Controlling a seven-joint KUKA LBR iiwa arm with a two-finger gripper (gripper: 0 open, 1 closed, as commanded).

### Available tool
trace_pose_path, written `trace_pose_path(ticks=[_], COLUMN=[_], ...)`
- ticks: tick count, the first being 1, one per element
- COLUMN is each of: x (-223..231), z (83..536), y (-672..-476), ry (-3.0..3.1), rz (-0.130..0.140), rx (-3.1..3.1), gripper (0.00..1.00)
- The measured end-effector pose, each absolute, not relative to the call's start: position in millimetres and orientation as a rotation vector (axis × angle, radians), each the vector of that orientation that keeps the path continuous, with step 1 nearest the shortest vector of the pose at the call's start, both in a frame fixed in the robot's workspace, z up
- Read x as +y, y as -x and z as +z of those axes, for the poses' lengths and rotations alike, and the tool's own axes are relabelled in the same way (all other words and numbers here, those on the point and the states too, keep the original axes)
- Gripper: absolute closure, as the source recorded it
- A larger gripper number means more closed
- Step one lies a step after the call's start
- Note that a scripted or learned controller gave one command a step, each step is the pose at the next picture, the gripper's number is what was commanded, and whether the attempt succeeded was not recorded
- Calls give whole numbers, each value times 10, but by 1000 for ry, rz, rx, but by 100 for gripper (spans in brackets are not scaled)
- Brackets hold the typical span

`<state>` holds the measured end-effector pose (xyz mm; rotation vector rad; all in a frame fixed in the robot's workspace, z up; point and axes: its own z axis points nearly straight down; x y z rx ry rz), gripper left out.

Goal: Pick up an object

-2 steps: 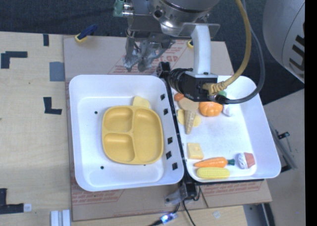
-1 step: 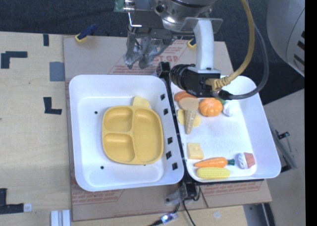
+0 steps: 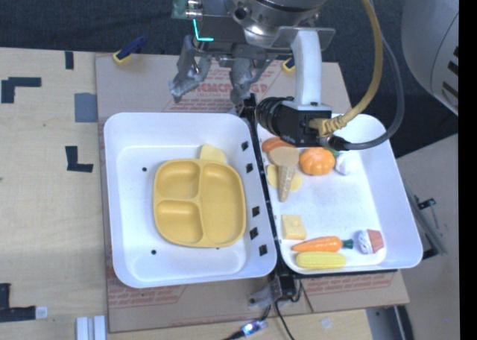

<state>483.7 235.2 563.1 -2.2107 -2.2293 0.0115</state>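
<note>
Objects for picking lie untouched in the camera view: a yellow divided plate [image 3: 200,203] in the left bin [image 3: 119,182], and in the right bin [image 3: 395,204] an orange fruit [image 3: 317,161], a carrot [image 3: 317,244], a corn cob [image 3: 321,260] and pale wedges. The gripper [image 3: 216,86] hangs above the left bin's far rim, fingers spread apart and holding nothing, so by my judgement the whole pick is yet to be done.

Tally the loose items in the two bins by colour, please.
Yellow: 5 (divided plate, piece behind it, corn, cheese cube, wedge)
Orange: 2 (pumpkin, carrot)
Red-and-white: 1 (small piece)
Total: 8
</note>
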Motion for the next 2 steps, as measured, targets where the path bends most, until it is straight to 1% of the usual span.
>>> trace_pose_path(ticks=[1,2], x=[2327,2331], z=[5327,5444], y=[-4835,-4839], ry=[2220,2219], rz=[8,6], rx=[-2222,-2224], gripper=[0,100])
